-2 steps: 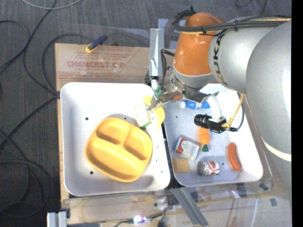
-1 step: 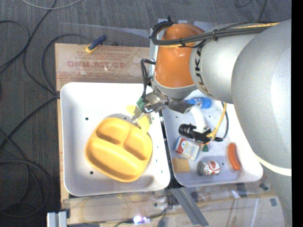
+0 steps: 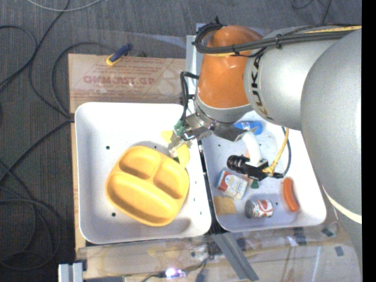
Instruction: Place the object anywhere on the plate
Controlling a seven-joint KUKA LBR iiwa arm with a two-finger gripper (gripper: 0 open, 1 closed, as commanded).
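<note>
Where the tool hangs, plate lies just below.

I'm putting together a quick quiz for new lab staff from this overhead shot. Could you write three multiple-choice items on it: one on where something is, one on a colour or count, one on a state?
1. Where does the yellow plate lie?
A. in the left bin
B. in the right bin
C. on the cardboard

2. What colour is the hot dog in the right bin?
A. blue
B. orange-red
C. green

3. How does the can lie?
A. upright
B. on its side
C. stacked on the plate

Answers:
1 A: the plate sits inside the left bin, toward its front right.
2 B: the hot dog near the bin's right wall is orange-red.
3 B: the can's round side faces up, its length along the bin floor.
</note>
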